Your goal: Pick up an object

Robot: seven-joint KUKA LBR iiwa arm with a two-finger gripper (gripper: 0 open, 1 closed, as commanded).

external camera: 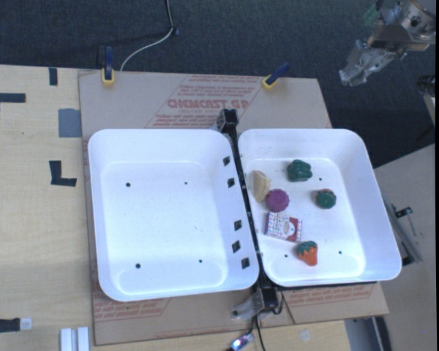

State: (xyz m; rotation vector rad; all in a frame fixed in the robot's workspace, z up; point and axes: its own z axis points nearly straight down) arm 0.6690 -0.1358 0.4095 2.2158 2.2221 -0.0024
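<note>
The right bin [362, 196] holds several small objects. A dark green piece [299, 170] lies toward the back, with a second green piece [325, 198] to its right. A purple round piece [277, 199] sits beside a beige piece [260, 185] near the divider. A red and white packet [282, 227] lies in front of them, and an orange-red strawberry-like piece [307, 252] is nearest the front. My gripper [357, 70] hangs high at the upper right, beyond the bin's back edge, well away from all the objects. Nothing shows between its fingers.
The left bin [102, 196] sits beside the right one, joined by a black clipped divider [238, 196]. Both rest on a cardboard sheet [205, 101] held by a yellow clamp [107, 70] and a blue clamp [275, 74]. A white cable [150, 46] runs at the back.
</note>
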